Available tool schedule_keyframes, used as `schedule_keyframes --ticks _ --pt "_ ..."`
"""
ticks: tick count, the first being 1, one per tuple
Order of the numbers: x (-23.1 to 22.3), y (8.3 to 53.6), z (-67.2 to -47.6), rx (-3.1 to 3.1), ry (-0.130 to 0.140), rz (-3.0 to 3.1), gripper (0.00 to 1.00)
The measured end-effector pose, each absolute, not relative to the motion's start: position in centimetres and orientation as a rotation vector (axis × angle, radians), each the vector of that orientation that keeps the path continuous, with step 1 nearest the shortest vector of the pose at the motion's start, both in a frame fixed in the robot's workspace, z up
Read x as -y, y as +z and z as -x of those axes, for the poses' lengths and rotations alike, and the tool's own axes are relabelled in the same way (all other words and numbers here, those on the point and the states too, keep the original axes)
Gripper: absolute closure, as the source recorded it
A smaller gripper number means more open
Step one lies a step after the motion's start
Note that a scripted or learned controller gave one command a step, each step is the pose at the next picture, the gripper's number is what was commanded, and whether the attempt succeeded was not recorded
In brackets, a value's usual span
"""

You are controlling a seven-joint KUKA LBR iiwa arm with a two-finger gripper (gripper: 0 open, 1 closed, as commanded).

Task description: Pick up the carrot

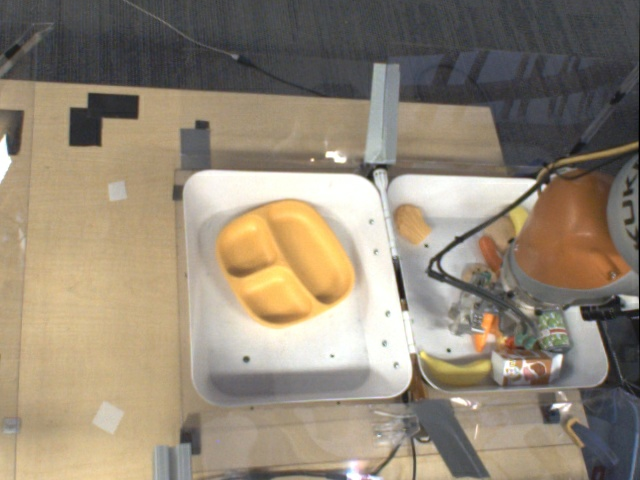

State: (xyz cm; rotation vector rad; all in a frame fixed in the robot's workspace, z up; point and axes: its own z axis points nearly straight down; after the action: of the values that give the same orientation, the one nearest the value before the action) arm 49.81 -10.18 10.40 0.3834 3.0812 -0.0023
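Camera view: the arm (575, 233) hangs low over the right bin (455, 193), its gripper (487, 316) down among the clutter. The carrot (489, 253) lies near the bin's middle, partly under the wrist. I can't tell the gripper's state or whether it has anything. Banana (455, 370) sits by the front wall, a yellow tray (285, 261) in the left bin (215, 368). Looks like the grasp attempt; next, a clean lift needs checking.
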Motion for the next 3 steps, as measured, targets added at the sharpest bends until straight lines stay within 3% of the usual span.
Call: schedule_keyframes --ticks 1,2,3 --pt "8.6 10.8 -48.9 -3.041 0.003 -0.757 1.0" --pt "8.1 28.0 -52.4 -2.986 0.006 -0.908 1.0" --pt "9.9 9.1 -50.6 -3.041 0.005 -0.714 1.0"
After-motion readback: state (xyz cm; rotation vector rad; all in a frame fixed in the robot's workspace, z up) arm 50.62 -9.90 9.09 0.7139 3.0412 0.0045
